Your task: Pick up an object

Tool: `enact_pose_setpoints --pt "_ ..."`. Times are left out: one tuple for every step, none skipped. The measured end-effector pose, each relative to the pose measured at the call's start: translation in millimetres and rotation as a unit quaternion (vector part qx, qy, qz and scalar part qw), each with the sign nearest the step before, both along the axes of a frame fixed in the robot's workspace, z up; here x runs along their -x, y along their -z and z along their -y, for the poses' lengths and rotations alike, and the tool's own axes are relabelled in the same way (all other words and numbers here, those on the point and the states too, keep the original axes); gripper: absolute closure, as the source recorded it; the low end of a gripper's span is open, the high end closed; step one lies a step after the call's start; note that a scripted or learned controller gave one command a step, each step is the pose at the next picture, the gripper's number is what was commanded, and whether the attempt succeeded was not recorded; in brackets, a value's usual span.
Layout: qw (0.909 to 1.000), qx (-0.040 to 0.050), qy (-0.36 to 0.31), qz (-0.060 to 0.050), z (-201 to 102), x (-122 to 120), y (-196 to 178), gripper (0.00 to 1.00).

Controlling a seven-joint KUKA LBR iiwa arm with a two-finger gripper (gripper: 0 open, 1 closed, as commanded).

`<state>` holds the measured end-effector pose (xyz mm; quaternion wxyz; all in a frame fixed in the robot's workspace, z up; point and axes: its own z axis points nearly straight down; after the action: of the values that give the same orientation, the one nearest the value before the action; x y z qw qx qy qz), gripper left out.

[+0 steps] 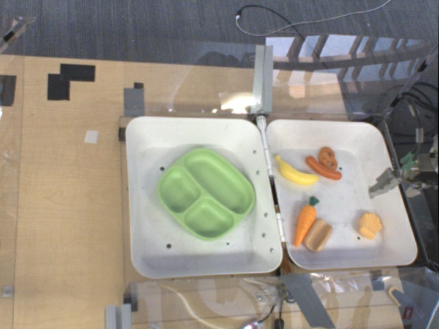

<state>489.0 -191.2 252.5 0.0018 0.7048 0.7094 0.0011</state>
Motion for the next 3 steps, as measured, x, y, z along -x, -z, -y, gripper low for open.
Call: enact_pose_setpoints --pt "0.9997 0.0005 -0.023 0.002 -25.6 -25.0 160.4 0.0" --pt "0.9997 -0.0002 -0.024 0.005 -27.0 -27.4 148.8 1.0" --pt "0.9997 -0.0003 -0.024 0.004 -27.0 -27.3 148.8 0.0"
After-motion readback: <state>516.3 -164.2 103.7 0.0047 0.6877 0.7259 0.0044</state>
